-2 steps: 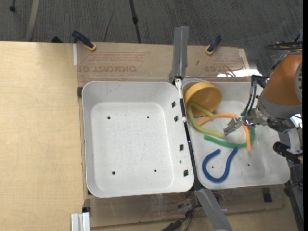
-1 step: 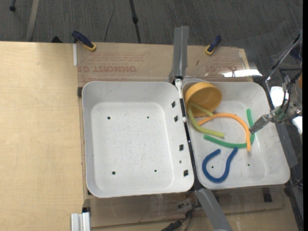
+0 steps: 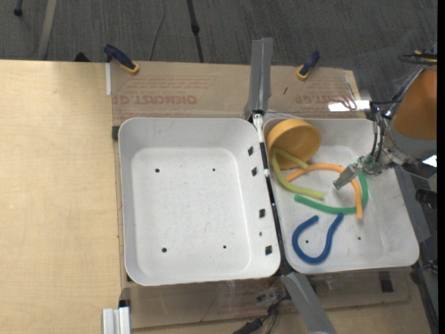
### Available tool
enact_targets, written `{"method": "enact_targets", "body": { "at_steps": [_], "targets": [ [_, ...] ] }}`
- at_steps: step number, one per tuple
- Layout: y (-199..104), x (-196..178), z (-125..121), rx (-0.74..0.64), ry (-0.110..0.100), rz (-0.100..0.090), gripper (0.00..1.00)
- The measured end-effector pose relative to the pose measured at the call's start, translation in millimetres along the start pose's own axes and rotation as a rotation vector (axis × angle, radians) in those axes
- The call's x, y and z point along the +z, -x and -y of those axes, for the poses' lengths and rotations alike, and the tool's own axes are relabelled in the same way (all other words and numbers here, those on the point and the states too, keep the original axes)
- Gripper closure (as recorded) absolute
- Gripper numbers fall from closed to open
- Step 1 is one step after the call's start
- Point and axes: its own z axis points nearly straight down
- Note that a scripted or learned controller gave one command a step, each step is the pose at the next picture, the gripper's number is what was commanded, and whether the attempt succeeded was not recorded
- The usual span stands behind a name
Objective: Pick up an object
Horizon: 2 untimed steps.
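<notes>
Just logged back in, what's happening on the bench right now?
The arm reaches in from the right, its gripper low in the right bin beside the orange noodle and green noodle. A yellow cup lies tipped at the back, a blue noodle in front. Nothing looks lifted.

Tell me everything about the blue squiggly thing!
The blue squiggly thing is a bendy tube, rubbery-looking, curled into a hook shape with a round loop at the bottom. It lies flat near the front of the right bin. Its upper end reaches the green tube. The gripper hangs apart from it.
</notes>
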Motion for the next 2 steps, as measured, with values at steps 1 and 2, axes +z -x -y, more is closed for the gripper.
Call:
{"method": "enact_targets", "body": {
  "at_steps": [1, 2],
  "targets": [
    [-25.6, -73.6, 36.6, -0.236, -0.003, -0.004, 0.0],
    [-100.5, 2.8, 72.0, -0.103, -0.007, -0.007, 0.0]
  ]
}}
